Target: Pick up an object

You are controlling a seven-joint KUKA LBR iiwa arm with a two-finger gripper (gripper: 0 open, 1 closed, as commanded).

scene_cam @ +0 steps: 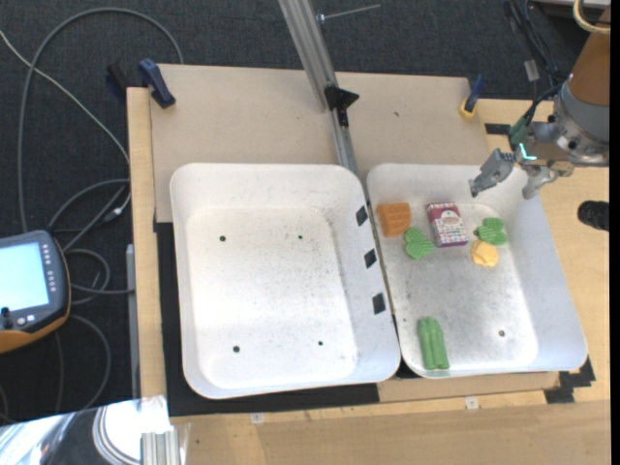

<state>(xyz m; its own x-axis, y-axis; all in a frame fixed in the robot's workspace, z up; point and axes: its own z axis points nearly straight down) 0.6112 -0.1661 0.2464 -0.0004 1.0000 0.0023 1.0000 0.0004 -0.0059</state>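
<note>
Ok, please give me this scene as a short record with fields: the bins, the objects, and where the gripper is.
left bin: white, shallow
right bin: white, holds six small objects
orange block: upper left of right bin
red-white box: right of orange block
round green pieces
yellow piece: below right green piece
long green object: near front edge
gripper: open, above the right bin's far edge, holding nothing

No text, number or brand can be read anywhere. The small maroon carton [446, 224] in the right bin [542, 337] has a pale printed panel on its top face, but the print is too small and blurred to make out. The screen of the handheld control pad [26, 287] at the left edge glows blank white.
</note>
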